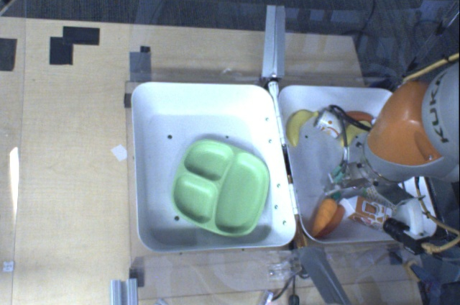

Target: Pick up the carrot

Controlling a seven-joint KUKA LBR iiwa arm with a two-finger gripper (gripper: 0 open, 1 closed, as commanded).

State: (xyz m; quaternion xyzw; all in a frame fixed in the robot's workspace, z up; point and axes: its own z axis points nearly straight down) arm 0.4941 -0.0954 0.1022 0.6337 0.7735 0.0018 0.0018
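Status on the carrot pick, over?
Tool low in the right bin, just above the carrot. Carrot lies on the bin floor at the near edge, not lifted. Small packet beside it; yellow item well clear.

On the arm (424,125), at the far right, dark letters stand on the grey casing just above the orange band; I can read "KU", and the rest is cut by the edge. A small packet (370,212) in the right bin (309,152) has a printed label in orange and white, but its words are too small to read.
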